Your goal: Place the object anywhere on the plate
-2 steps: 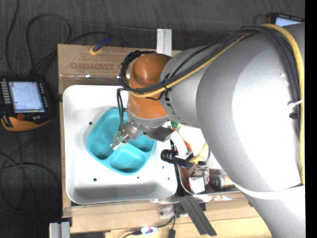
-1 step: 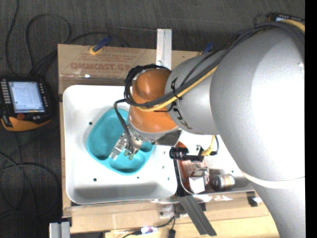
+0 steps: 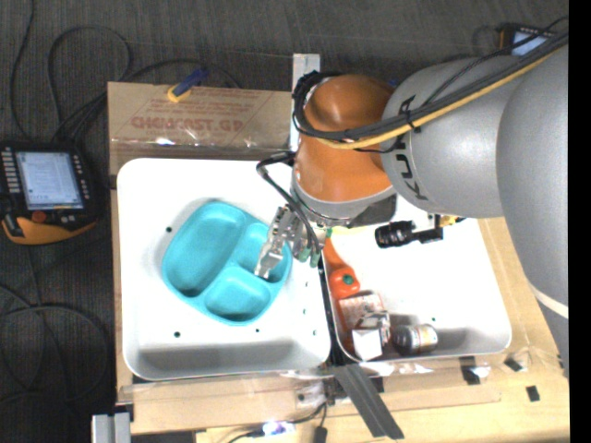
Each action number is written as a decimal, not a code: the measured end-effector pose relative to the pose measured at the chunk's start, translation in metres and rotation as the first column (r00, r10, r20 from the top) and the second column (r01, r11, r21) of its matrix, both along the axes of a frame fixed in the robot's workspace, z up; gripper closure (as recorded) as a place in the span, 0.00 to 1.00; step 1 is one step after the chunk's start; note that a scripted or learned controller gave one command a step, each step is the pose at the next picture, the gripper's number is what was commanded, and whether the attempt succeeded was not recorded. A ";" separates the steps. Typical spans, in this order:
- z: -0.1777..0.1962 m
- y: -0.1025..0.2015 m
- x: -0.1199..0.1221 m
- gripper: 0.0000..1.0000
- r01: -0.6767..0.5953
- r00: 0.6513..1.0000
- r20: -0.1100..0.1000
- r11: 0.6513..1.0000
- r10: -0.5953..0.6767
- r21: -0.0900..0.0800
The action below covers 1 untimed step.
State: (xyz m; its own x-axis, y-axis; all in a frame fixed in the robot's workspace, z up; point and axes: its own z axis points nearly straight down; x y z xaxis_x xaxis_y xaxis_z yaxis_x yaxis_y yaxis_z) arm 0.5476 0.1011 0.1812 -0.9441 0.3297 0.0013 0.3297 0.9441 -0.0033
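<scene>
Hovering claw (image 3: 274,252) over blue plate (image 3: 208,261) edge; claw state unclear; orange object (image 3: 343,280) just right, apart.

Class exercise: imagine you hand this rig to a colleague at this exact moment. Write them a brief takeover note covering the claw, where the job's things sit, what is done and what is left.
Claw: hanging over the right edge of the blue plate in the left bin; I cannot tell what, if anything, it holds.
Plate: a blue divided dish, lying flat in the left bin.
Right bin: an orange item by the dividing wall, a small white box and a dark cylinder near the front.
Done: nothing seen lying on the plate.
Left: confirm the claw has an object, then set it on the plate.
</scene>
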 end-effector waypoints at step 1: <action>0.005 0.050 -0.065 1.00 -0.032 0.999 -0.004 0.999 0.032 0.004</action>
